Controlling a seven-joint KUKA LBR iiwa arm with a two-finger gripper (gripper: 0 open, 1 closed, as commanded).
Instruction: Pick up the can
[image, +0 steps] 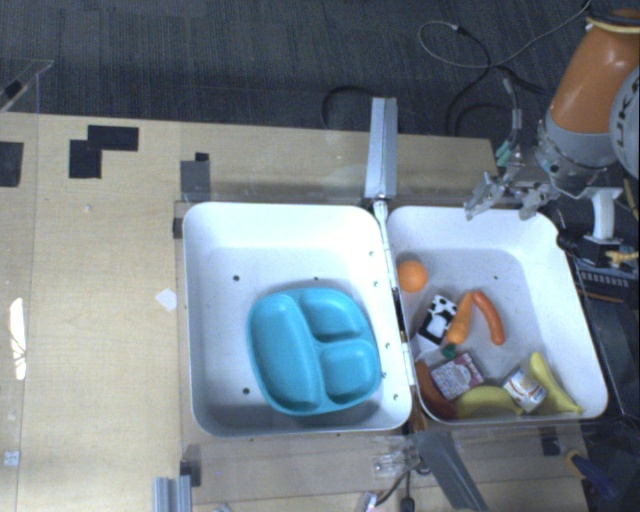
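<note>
The claw (505, 200) hangs over the back rim of the right bin (560, 250), its 2 fingers spread wide and holding nothing. The can (524, 389) lies near that bin's front edge, touching a banana (552, 382).

Light wooden bench (90, 300) below dark grey carpet (200, 50).
</note>
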